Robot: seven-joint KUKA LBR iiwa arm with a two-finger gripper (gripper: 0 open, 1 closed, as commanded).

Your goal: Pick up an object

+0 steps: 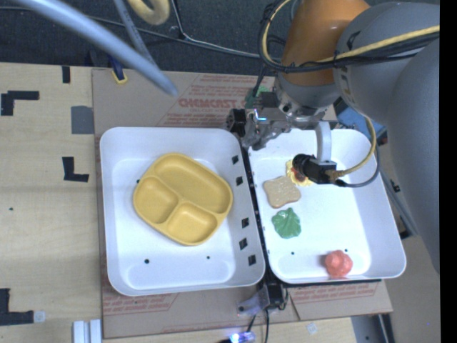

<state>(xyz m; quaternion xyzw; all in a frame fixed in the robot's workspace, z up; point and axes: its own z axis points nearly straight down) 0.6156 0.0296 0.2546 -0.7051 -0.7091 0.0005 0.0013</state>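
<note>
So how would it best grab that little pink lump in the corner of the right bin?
Probably straight down from above, fingers closing across the middle of the pink lump. It is small, rounded and sits low on the right bin's floor, so no handle or edge offers itself. The near wall is close, so the fingers should straddle it parallel to that wall.

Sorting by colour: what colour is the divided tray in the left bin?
Yellow tray, camera view.
</note>
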